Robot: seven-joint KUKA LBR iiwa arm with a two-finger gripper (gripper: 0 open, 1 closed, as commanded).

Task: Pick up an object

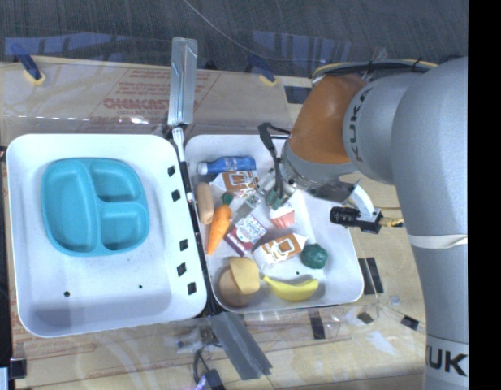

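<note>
Whether the jaws are parted or closed cannot be told; the gripper [276, 195] hangs low over a small red-and-white cup [282, 215], above the carton [280, 248] and right of the carrot [218, 228] in the right bin [344, 254].

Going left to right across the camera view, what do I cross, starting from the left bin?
Blue divided tray in the left bin → carrot → banana → green round item → the arm's orange band.
</note>
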